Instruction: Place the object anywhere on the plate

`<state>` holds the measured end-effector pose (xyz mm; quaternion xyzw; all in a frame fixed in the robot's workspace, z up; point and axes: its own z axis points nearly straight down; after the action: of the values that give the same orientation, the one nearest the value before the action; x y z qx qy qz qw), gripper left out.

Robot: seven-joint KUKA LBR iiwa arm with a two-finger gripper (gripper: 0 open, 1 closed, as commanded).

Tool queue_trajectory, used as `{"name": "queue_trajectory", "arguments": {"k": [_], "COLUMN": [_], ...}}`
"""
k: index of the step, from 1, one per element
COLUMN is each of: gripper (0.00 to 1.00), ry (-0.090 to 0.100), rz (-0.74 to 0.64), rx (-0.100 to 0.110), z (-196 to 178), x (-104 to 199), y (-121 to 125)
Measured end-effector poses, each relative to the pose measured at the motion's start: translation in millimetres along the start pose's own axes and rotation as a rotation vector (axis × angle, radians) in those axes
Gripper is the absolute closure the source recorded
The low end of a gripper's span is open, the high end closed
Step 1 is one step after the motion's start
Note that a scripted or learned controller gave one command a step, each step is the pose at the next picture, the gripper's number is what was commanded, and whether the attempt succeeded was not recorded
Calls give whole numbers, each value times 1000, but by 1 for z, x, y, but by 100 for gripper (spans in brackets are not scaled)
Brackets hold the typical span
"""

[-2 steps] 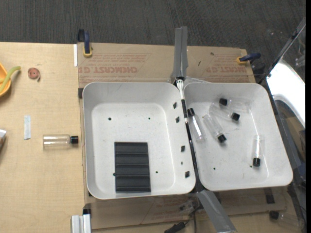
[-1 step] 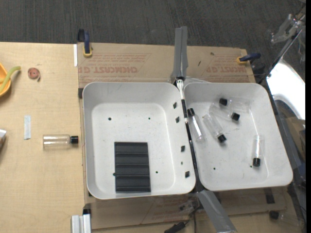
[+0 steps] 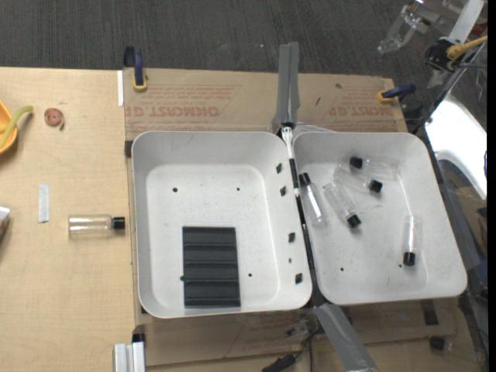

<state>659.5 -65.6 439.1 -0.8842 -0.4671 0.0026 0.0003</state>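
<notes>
**Nothing on the plate yet**

Lying in the right bin (image 3: 434, 277): small clear vials (image 3: 342, 205). Sitting in the left bin (image 3: 147, 231): dark ridged plate (image 3: 210, 267). Hanging high at top right: gripper (image 3: 403, 25), jaws too blurry to tell. All picking and placing left.

The pincer (image 3: 401, 28) hangs at the view's upper right corner, raised well above bench level.

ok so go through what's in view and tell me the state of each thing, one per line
Gripper: raised at top right, outside the bins, nothing seen between its fingers.
Dark plate: flat in the left bin, nothing on it.
Vials: lying on their sides, scattered in the right bin, black caps on.
Bench vial: on its side, capped, left of the bins.
</notes>
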Motion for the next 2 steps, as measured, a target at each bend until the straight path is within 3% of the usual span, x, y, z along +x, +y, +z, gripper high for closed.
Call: {"name": "queue_trajectory", "arguments": {"k": [1, 2], "gripper": [0, 0], "ry": [0, 0], "rz": [104, 242], "rx": [1, 1], "z": [0, 1], "x": [-85, -123], "y": [11, 67]}}
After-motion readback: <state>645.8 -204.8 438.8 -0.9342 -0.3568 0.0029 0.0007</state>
